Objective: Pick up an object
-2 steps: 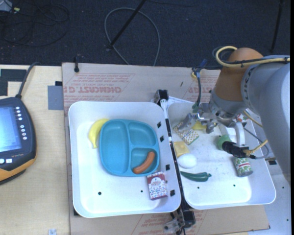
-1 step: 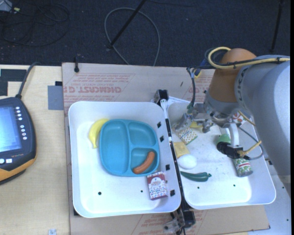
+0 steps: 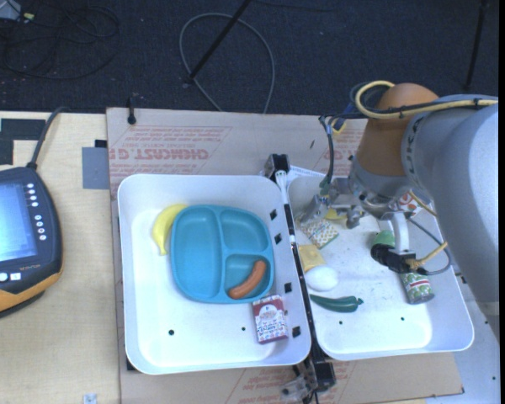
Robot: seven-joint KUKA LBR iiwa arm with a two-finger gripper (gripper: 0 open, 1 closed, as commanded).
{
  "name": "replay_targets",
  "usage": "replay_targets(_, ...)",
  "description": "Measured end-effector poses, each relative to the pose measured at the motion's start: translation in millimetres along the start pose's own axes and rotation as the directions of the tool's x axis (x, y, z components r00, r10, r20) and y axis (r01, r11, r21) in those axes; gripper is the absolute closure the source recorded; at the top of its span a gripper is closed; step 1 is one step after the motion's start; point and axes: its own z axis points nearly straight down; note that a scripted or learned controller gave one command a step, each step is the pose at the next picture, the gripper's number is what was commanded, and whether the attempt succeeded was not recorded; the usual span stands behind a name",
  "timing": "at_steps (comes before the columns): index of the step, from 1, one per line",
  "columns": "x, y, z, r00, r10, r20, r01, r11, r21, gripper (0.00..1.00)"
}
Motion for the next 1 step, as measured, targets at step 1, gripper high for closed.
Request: replay_targets(1,-5.7,0.8,-0.6,1.0,-0.003,-0.008,0.003,1.0,0.001,0.0)
